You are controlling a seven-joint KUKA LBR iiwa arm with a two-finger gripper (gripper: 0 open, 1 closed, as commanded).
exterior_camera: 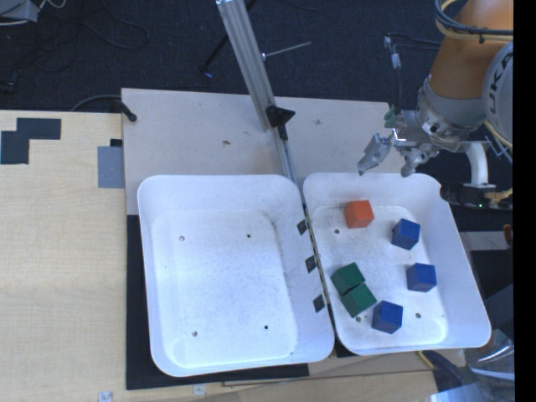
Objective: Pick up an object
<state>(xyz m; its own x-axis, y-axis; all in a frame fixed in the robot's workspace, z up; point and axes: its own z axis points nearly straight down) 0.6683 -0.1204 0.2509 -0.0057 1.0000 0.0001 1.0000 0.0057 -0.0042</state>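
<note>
The jaws [388, 162] are hanging open with nothing between them, the two fingers spread apart, one tip pointing down toward 7 o'clock and the other sitting to its right. They are hovering over the far rim of the right bin [469, 262], above that bin's 12 o'clock edge, clear of every block. Above them the grey wrist is rising toward 1 o'clock into the orange band of the arm [469, 44].

The orange block [359, 213] is lying nearest, at about 7 o'clock from the jaws, in the far-left part of the right bin. A blue block [405, 233] is sitting just to the right of it, toward 4 o'clock. A second blue block [421, 276] is resting near the bin's right side, at 6 o'clock from the first. A third blue block [387, 316] is sitting near the front rim. Two green blocks [353, 288] are lying touching each other on the bin's left side, at 10 o'clock from that third blue block.

The left bin [159, 224] is lying beside the right one, their rims meeting at the centre. Both are resting on the surface [184, 132]. A metal rail [251, 65] is slanting up from between the bins toward 11 o'clock
</note>
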